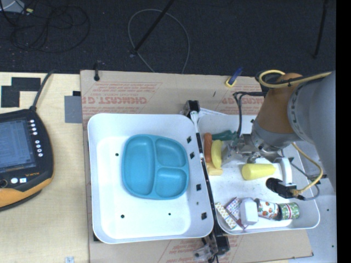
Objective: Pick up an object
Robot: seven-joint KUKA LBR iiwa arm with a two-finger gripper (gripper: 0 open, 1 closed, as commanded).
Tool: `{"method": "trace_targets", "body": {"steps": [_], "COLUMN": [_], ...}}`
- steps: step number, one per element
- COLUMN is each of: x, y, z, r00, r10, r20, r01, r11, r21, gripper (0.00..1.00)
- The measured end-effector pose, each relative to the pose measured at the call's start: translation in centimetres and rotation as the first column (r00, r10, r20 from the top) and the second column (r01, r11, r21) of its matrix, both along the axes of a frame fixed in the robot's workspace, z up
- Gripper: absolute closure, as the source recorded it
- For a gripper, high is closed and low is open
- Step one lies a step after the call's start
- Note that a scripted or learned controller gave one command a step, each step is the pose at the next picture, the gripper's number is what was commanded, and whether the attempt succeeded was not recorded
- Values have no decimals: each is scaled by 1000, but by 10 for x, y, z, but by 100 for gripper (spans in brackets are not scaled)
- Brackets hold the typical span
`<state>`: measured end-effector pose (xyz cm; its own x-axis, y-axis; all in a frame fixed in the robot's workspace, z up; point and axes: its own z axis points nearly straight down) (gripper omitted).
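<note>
- Reaching in from the view's right, the grey arm (pixel 307 114) bends over the right bin (pixel 313 221), and its gripper (pixel 239 147) hangs just up and to the left of the yellow cup (pixel 258 171).
- Whether the gripper is spread or pressed together cannot be told, because the wrist covers it from this angle.
- Things to pick lie loose in the right bin. The yellow cup itself rests on its side near the middle of the floor, and I cannot tell whether the gripper touches it.
- Left of the yellow cup, a pale yellow block (pixel 215 156) lies near the bin's left wall, with a long orange piece (pixel 208 146) just beside it on its far side.
- Up and left of the yellow cup, a green thing (pixel 225 135) shows just beside the gripper; its shape is hard to make out.
- Below the yellow cup, a jar with a red and green label (pixel 278 210) lies on its side near the front wall.
- Left of that jar, still below the yellow cup, sit a small white item (pixel 249 211) and a checkered packet (pixel 230 210), touching each other.
- Well to the left of the yellow cup, the left bin (pixel 94 174) holds a blue divided plate (pixel 154 166), lying flat.
- Farther left again, a handheld control pendant (pixel 19 158) rests on the bench.
</note>
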<state>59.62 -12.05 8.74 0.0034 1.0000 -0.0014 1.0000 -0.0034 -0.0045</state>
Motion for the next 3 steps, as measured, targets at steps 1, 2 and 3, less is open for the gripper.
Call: {"method": "trace_targets", "body": {"steps": [1, 2, 3], "x": [-62, -30, 50], "y": [-1, 41, 7], "z": [1, 1, 1], "r00": [1000, 1000, 1000], "r10": [1, 6, 6], "r20": [1, 5, 9], "r01": [-1, -6, -6], "r11": [1000, 1000, 1000], "r21": [3, 0, -1], "gripper": [0, 0, 0]}}
